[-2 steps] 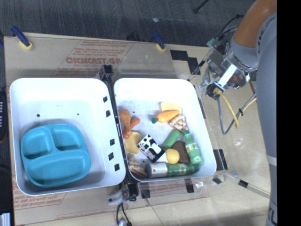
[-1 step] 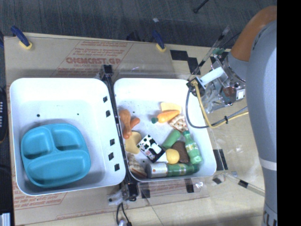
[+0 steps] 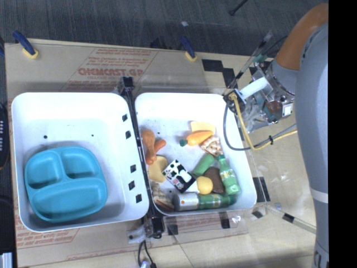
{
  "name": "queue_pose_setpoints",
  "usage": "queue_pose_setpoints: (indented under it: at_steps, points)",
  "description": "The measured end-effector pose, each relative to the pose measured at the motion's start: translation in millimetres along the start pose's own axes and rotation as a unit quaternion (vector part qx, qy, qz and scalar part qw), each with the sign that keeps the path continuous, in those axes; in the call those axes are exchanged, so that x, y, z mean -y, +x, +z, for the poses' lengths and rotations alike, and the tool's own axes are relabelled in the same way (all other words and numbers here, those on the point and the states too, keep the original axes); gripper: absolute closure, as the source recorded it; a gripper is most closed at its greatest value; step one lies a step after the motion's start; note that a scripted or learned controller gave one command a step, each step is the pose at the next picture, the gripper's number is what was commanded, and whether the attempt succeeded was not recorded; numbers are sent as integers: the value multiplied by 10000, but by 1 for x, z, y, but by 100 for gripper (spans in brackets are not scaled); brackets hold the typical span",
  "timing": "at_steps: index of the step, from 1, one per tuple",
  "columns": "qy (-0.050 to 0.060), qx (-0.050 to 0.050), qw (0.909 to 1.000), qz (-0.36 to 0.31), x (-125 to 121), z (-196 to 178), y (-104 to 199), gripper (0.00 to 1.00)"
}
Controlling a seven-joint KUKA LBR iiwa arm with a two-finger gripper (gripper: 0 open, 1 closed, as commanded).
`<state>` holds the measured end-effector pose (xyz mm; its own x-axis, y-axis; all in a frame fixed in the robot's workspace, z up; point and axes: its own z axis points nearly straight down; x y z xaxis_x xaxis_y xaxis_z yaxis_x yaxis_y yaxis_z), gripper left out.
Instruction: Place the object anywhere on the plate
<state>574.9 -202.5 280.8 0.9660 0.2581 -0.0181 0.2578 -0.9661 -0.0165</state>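
Observation:
A blue plate (image 3: 66, 182) with three compartments lies in the left white bin (image 3: 33, 108), toward its front. The right bin (image 3: 167, 106) holds a heap of toy food: an orange carrot (image 3: 196, 139), a yellow wedge (image 3: 202, 127), a brown pastry (image 3: 149, 142), a black-and-white patterned box (image 3: 179, 175), a green bottle (image 3: 226, 176) and a silver can (image 3: 187, 201). My gripper (image 3: 257, 102) hangs above the right bin's far right rim, apart from all the objects. Nothing is seen in its grasp.
A black divider (image 3: 131, 144) with clips runs between the two bins. Blue clamps (image 3: 25, 44) hold the cardboard at the back edge. The grey arm (image 3: 312, 94) fills the right side. A yellow cable (image 3: 245, 141) loops over the right bin's rim.

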Motion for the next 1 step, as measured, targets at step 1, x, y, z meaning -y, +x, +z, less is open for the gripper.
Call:
queue_pose_setpoints:
  at_steps: [1]
  points:
    - [-45, -21, 10000, 58, -6, 51, -4, 100]
